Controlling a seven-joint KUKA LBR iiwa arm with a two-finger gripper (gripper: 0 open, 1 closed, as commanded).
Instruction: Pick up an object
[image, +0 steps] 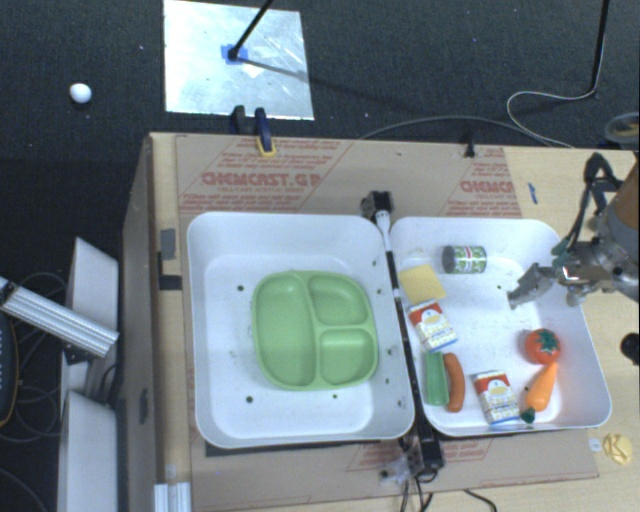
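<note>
Red tomato (541, 345) just below gripper (527, 289), fingers apart, nothing held, right bin (500, 425).

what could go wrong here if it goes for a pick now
1. The tomato and carrot touch, so reaching for one could nudge or drag the other.
2. The hot dog lies tight against the green item by the bin wall, leaving little room to get around either.
3. The can lies on its side and might roll away when touched by the gripper.
</note>
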